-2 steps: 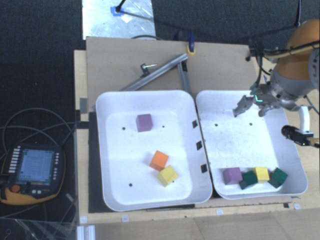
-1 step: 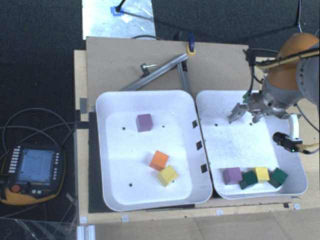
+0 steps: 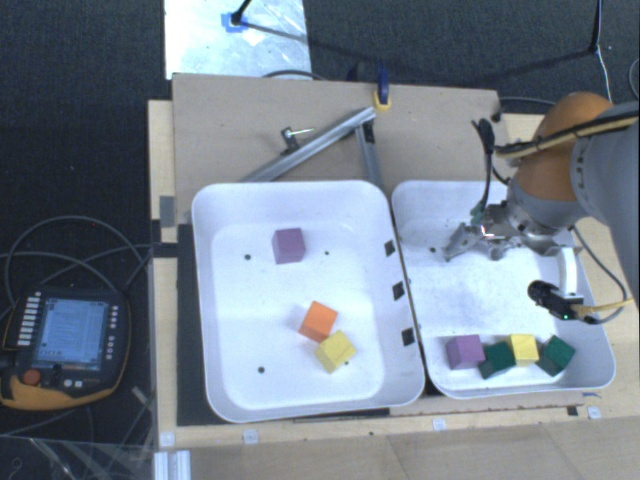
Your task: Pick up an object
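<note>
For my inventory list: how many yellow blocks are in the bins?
2: one yellow block in the left bin beside the orange block; another in the right bin, between green ones.

fixed overhead camera, slanted down, both bins (image 3: 300, 196)

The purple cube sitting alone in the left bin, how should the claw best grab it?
Probably from straight above, fingers closing on two opposite flat sides of the purple cube. It rests flat on the left bin floor with open space all round, well away from the orange cube and yellow cube, so either pair of sides looks reachable.
</note>
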Robot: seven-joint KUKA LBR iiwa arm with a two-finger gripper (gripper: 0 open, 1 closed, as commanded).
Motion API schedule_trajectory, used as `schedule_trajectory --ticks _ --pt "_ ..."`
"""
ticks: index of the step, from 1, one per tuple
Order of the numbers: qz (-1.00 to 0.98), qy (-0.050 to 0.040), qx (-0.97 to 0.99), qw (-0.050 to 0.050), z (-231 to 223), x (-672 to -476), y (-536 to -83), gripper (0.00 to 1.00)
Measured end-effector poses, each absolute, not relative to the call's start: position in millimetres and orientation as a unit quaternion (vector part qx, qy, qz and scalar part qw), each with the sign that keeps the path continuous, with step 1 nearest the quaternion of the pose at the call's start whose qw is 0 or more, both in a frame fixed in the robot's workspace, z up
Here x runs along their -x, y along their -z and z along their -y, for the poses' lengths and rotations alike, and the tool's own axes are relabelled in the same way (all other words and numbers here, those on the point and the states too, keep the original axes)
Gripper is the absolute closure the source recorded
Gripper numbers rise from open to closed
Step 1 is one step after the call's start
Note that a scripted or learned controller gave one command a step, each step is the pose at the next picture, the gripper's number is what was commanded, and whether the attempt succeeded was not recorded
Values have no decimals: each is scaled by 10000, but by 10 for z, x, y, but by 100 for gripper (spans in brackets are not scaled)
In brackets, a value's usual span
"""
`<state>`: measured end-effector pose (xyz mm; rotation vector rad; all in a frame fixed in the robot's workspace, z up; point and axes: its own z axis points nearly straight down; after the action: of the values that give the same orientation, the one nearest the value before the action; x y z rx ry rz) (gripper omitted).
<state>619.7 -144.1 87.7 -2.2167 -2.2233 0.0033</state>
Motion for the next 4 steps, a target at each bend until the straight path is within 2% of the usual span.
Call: schedule_trajectory --ticks 1,3,4 --pt "7090 13 7052 -22 1446 -6221 -1024 100" --pt "7087 19 7055 -30 1489 -6275 -1913 100" --pt "7087 24 7055 -40 1512 -6233 -2547 100"
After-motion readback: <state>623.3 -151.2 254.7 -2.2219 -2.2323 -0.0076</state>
